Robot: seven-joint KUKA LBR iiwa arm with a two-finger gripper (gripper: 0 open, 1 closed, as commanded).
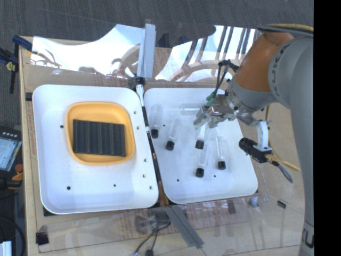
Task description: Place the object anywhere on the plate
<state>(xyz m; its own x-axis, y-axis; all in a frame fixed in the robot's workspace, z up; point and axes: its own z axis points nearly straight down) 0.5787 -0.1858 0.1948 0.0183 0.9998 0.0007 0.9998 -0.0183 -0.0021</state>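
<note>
Clear plastic tubes with black caps lie scattered in the right bin [242,183], several of them: one at [201,141] just under the pincer [212,113], a longer one [199,161] below it, another [219,153] beside that, one [171,135] further left, plus one short-looking tube [154,127] near the divider. Which one is the target can't be told; the tube under the pincer is likeliest.

Handling, judged: light, stiff, smooth and round, so they will roll and slip if pinched off-centre. Probably thin-walled, so go easy on squeeze force. Best hold is across the body at mid-length, fingers square to the tube's long axis; the cap end gives more grip but tips the tube.

Looks: near-transparent bodies, hard to see against the white bin, the black caps being the only clear cue. All lie flat, mostly pointing up-down in the camera view.

Pincer sits low over the upper middle of the right bin, above the top end of the nearest tube. Whether it is spread or closed, can't tell; nothing is seen held in it.

Plate [99,113] is yellow with a dark ribbed insert and sits in the left bin [48,185], well apart from the tubes.
</note>
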